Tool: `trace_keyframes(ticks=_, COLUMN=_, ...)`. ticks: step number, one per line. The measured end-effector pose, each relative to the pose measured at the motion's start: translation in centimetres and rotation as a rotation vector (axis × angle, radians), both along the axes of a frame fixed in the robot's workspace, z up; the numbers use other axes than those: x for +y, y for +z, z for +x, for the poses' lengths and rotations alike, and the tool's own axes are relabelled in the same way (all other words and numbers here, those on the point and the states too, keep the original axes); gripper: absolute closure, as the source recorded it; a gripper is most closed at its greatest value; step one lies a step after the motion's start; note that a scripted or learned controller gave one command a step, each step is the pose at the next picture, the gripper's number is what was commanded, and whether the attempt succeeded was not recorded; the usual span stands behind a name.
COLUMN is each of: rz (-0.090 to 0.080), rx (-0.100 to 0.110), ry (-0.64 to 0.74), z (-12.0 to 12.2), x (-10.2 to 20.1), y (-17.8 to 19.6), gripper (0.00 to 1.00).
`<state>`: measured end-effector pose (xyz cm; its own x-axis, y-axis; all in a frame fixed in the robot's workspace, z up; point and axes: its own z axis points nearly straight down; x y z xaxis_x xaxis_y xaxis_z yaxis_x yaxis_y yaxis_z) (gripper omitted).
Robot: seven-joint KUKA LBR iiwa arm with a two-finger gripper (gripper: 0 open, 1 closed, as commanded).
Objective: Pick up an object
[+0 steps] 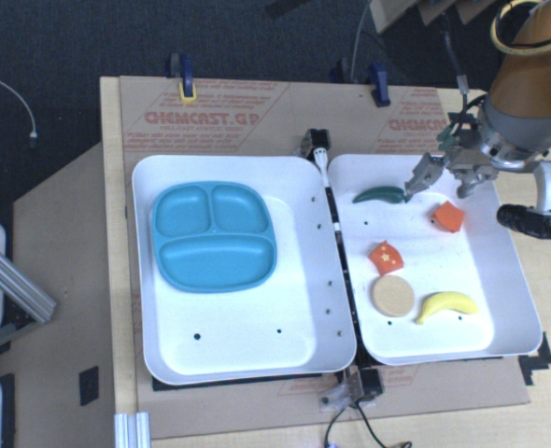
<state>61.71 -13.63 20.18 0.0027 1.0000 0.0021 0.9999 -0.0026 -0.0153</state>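
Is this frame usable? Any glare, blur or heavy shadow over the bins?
Camera view: lighting is even and soft; the white bins look bright but not washed out; the blue tray, banana and green pepper are sharp with faint shadows; the gripper is slightly soft; the dark floor lacks detail.

Bench (117, 250) — two white bins (229, 343) side by side on it.

Board, far-left edge: brown bench board (117, 250) carries red print reading "CHEMCAST G.P" (201, 118) just behind the left bin.
Board, far-right edge: the same red print recurs (416, 119) behind the right bin, partly cut off, only "CHEMCAST" legible.
Smaller red line above each: too fine to read.
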Motion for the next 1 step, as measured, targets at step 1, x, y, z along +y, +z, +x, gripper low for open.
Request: trace_keyframes(ticks=1, rz=-0.002, rx=-0.015, ry=0.003, z=0.29, x=0.04, y=0.93, gripper=0.0)
